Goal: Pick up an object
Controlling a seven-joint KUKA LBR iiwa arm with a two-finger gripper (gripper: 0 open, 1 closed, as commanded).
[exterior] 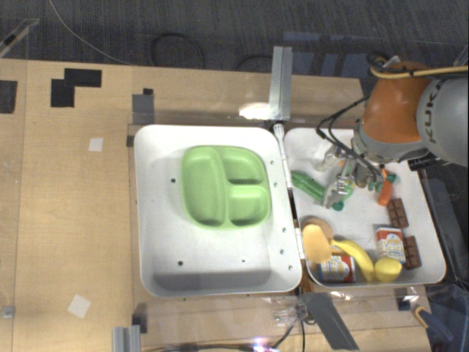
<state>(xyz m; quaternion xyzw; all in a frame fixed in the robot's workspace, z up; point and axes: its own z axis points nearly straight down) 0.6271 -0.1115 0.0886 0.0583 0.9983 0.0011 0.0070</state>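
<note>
The gripper [343, 189] hovers low in the right bin [432, 259] by the green object [309, 185] — whether it grasps anything I cannot tell — so it should centre squarely over that piece before lifting.

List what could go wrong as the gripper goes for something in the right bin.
The gripper sits low over the green object, close to the divider between the bins; a grasp there could nudge it against that wall instead of lifting it. The carrot and chocolate bar lie close by and might get knocked. The banana, lemon and can are crowded together, so picking one may drag the others.
</note>
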